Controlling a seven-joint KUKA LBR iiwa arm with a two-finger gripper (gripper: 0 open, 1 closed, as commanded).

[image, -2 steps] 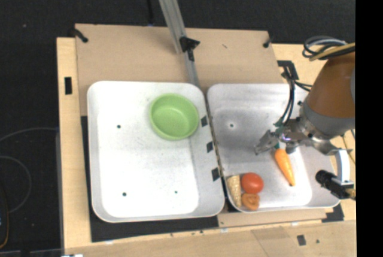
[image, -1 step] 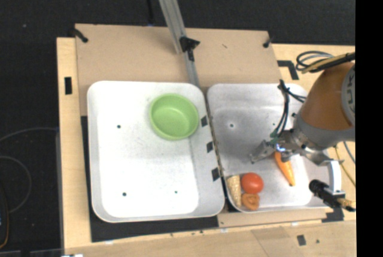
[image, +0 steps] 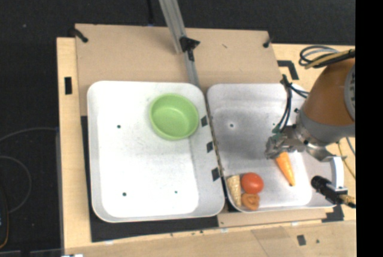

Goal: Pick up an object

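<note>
1. The carrot (image: 286, 168) lies in the right bin (image: 245, 112), touching the gripper (image: 279, 148) at its upper end.
2. Whether the jaws are open or closed on it cannot be told.
3. Centre over the carrot's thick end, close firmly, and lift straight, clear of the tomato (image: 252, 183).

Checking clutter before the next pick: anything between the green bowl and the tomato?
In the camera view, bare bin floor and the divider between bins lie between the green bowl and the tomato.

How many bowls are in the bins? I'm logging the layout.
1. The green bowl sits upright in the left bin, near its upper right corner. The arm may hide part of the right bin.
</note>
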